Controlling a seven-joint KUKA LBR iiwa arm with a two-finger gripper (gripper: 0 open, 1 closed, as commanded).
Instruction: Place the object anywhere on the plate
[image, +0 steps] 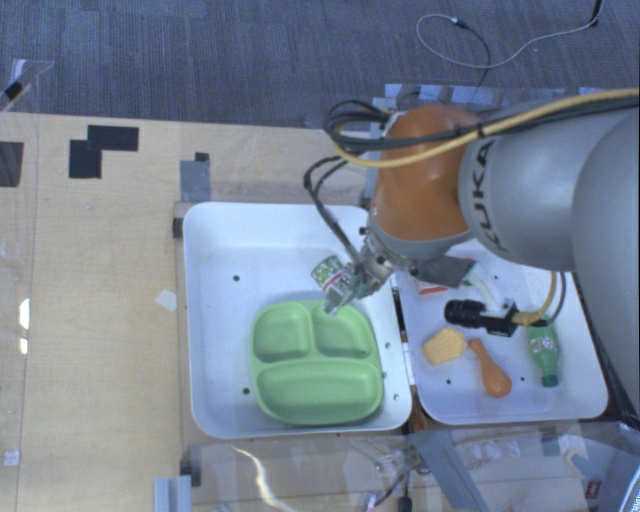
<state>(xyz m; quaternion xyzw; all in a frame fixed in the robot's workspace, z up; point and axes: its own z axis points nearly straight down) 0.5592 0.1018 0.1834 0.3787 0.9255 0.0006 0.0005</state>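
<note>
A light green divided plate (315, 365) lies in the left white bin (215, 300), toward its front right. My gripper (338, 288) hangs just above the plate's far edge, over the upper right compartment. It is shut on a small green and white object with a red mark (327, 270), which sticks out to the left of the fingertips. The grey arm and its orange band cover the bins' shared wall behind the gripper.
The right bin (580, 405) holds a yellow wedge (445, 347), an orange club-shaped piece (490, 369), a small green bottle (545, 356) and a thin red sliver (432, 291). Pale bench surface with black tape marks (100, 148) extends to the left.
</note>
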